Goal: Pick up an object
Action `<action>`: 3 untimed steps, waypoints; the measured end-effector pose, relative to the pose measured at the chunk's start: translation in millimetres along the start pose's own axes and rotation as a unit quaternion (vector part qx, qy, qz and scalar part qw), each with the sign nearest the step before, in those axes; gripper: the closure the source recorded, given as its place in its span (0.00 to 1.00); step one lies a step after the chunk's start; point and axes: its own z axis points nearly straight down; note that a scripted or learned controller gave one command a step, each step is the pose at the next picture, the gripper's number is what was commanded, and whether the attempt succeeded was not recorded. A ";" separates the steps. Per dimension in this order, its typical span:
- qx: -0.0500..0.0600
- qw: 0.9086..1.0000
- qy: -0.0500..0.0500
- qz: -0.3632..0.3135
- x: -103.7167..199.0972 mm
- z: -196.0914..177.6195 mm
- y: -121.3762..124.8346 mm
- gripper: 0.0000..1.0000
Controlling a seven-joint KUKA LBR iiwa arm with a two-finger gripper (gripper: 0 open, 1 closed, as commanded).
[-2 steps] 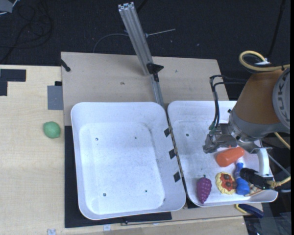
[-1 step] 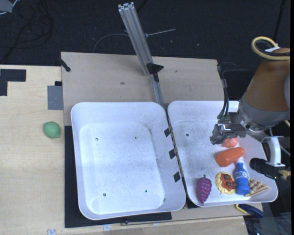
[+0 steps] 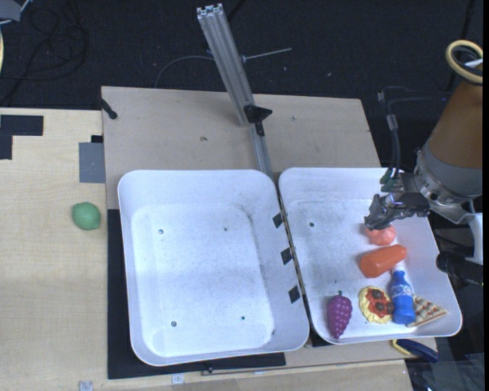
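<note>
The tabletop [image 3: 49,243] of pale wood spans the scene, with a black mat under two shallow white bins. The left bin [image 3: 138,218] sits beside the right bin [image 3: 326,210], their inner walls touching along a row of small black clips. A grey metal rail [image 3: 228,55] slants from the far side down toward the seam between the bins.

The arm [image 3: 460,141], grey with an orange band, reaches in from the right over the right bin's right side. Its claw [image 3: 385,214] hangs low over a small pink-orange object [image 3: 381,235], touching or just above its top; whether the claw is released or clenched cannot be told here.

Just nearer lies an orange carrot-like piece [image 3: 381,260], tilted. Along the near wall of the right bin sit a purple grape bunch [image 3: 338,314], a yellow-and-red round toy [image 3: 375,305], a blue bottle [image 3: 402,297] and a pizza-slice toy [image 3: 429,309], close together.

A green ball [image 3: 86,216] rests on the tabletop left of the bins, well apart.
</note>
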 end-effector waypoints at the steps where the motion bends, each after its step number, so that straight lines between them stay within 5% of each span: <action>1: 0.002 1.000 0.001 -0.002 55.6 -0.3 1.2 1.00; 3: 0.003 1.000 0.001 -0.003 159.9 28.1 19.8 1.00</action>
